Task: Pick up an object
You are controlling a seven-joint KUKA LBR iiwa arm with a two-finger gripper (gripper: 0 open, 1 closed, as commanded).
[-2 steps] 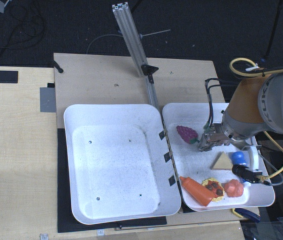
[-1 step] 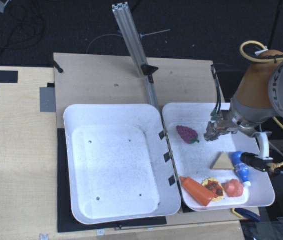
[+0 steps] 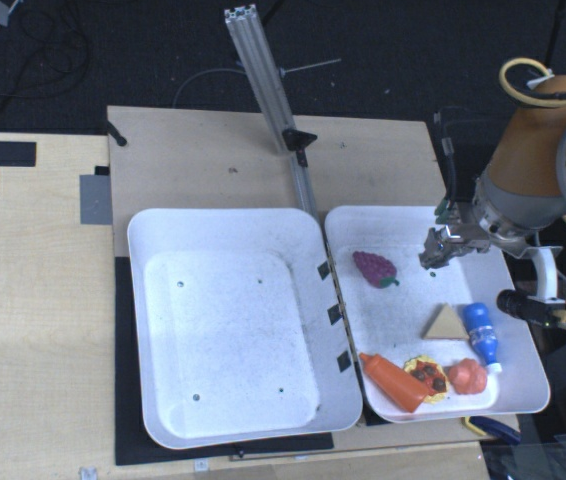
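The fingers (image 3: 435,256), their closure too small to make out, hang over the right bin (image 3: 403,298), apparently poised because the purple grape cluster (image 3: 374,267) lies just beside them, unheld.

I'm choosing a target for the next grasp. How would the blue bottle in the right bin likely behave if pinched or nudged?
The blue bottle lies on its side and looks round-bodied, so a nudge would probably roll it. Its smooth surface may slip between fingers. It rests beside the tan wedge, which could block rolling that way.
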